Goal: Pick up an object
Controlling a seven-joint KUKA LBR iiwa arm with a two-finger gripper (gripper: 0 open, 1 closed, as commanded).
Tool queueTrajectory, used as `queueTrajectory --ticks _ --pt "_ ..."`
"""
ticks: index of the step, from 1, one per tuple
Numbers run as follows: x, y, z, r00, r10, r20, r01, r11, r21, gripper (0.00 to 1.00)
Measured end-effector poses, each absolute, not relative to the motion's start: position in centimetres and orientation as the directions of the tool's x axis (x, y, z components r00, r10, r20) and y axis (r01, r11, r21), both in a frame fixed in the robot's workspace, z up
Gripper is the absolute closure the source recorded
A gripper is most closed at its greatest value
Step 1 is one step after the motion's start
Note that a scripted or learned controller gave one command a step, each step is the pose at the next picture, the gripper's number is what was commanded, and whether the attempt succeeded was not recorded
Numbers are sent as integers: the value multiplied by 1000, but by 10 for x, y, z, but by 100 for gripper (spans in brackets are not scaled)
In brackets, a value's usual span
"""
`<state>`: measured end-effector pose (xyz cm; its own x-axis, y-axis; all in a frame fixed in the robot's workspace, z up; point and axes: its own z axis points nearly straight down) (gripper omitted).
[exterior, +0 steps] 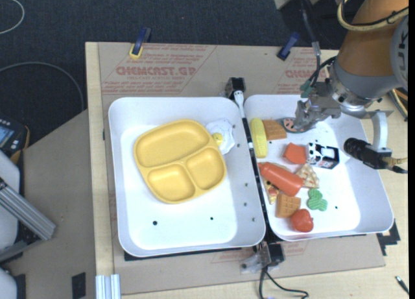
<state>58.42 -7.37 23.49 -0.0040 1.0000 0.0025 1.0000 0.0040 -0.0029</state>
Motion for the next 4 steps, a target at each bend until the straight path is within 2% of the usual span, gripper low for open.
queueTrajectory --ticks 1,2,4 --pt "549 -32 219 -3 1000 3 1000 3 -6 100" --pt "522 10 235 -5 1000 3 1000 5 -4 100" --pt "526 0 214 2 1000 0 1000 -2 -5 100"
